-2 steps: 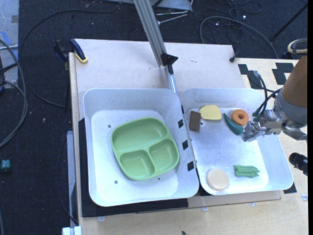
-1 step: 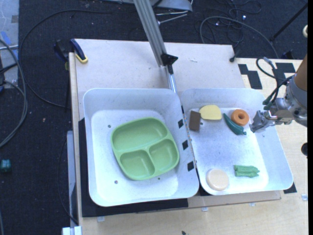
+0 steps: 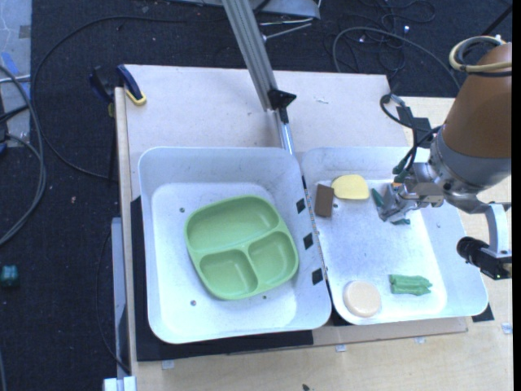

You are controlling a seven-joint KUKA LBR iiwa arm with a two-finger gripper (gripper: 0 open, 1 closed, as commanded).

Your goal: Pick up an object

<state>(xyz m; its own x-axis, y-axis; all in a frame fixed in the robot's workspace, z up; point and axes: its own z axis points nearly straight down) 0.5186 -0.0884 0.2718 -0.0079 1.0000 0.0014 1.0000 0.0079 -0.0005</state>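
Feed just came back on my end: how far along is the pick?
Nothing looks picked yet. The yellow piece, brown block, round cream piece and green item all lie in the right bin. The gripper is low over that bin's floor, right of the yellow piece. Grasp and lift remain.

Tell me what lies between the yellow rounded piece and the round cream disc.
Bare white bin floor lies between the yellow rounded piece and round cream disc, per the camera view.

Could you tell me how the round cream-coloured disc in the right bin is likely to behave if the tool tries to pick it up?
The cream disc lies flat and low, so fingers may struggle to get under it. It looks smooth and rounded, so it could slip or slide toward the bin wall. It is probably light.
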